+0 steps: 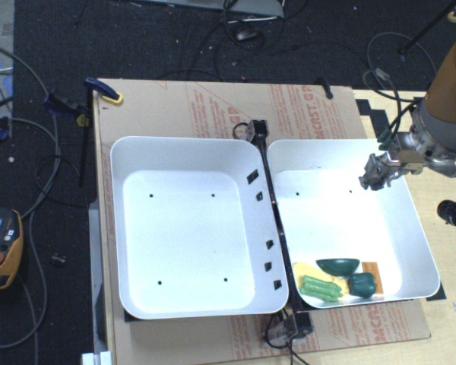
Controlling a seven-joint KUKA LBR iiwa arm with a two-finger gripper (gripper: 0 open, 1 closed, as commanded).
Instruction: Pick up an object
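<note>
End effector [374, 175] tips blurry, arm [447, 105] cut off at edge

Red printed lettering on the cardboard sheet [213, 105] under the bins, too blurred to read

Arm [446, 101]: orange-tan band w/ smooth rounded shell at top, grey metallic wrist section below it. Wrist ends in a lighter silver-grey flange, blocky, w/ small edges and fittings. Thin dark cable loops alongside the wrist. Gripper [375, 175]: dark grey/black, small, angular, detail too blurred to make out.
</note>
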